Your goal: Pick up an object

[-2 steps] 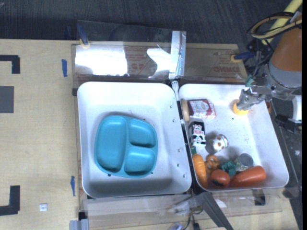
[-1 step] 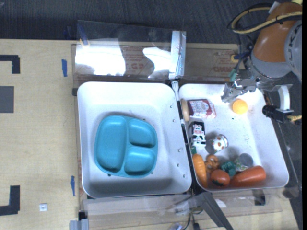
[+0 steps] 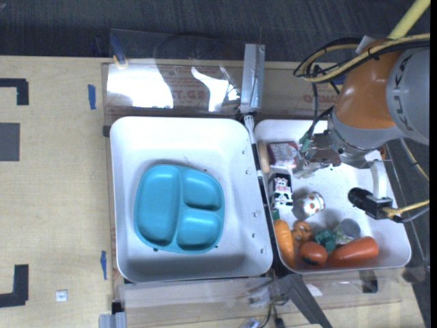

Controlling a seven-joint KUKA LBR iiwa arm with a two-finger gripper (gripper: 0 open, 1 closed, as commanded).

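Observation:
My gripper (image 3: 311, 160) hangs over the back part of the right bin (image 3: 396, 248), just right of a small pink and maroon box (image 3: 281, 152) by the bin's left wall. Nothing shows between the fingers. In front of the box stands a black-and-white toy figure (image 3: 280, 190), with a white spotted ball (image 3: 313, 203) to its right. Along the front lie an orange carrot (image 3: 283, 242), a red tomato (image 3: 313, 253), a teal toy (image 3: 327, 238), a grey cup (image 3: 349, 227) and a long red-orange piece (image 3: 356, 249).
The left bin (image 3: 130, 142) holds a blue divided plate (image 3: 179, 207). A metal divider (image 3: 252, 80) stands behind the wall between the bins. The grey and orange arm (image 3: 372, 94) overhangs the right bin's back right corner.

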